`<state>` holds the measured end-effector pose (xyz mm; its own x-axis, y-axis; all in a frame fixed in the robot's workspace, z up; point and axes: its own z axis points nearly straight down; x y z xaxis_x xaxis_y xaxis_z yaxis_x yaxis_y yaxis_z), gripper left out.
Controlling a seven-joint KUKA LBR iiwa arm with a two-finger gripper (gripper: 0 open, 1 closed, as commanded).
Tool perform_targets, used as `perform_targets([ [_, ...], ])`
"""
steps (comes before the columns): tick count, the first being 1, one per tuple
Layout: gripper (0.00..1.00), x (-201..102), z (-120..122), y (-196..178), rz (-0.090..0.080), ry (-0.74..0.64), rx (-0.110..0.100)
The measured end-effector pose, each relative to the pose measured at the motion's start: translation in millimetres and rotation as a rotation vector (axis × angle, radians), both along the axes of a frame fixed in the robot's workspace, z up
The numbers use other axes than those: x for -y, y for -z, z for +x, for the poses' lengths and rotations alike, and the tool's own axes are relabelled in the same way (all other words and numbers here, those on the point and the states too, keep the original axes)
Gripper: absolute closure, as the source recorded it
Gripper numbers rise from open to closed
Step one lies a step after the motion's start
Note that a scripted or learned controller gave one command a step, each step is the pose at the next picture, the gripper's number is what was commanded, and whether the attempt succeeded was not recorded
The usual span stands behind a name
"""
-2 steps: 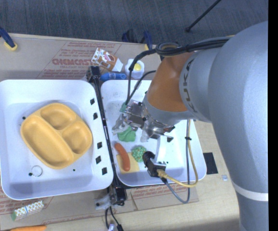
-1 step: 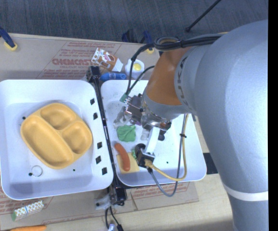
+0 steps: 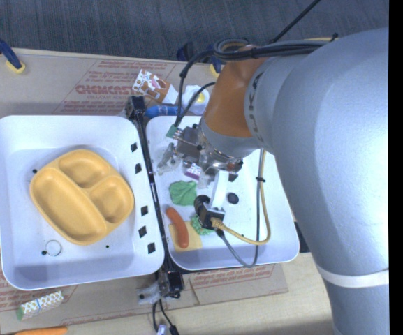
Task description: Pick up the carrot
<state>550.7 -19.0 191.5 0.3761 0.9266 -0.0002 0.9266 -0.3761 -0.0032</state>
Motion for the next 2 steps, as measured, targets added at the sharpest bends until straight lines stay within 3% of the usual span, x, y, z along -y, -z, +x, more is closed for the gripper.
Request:
perform_targets([
  [1, 0.00, 93, -13, 52, 0.001, -0.373, -0.002],
  [2, 1.00, 92, -13, 42, 0.003, -0.378, -0.004],
])
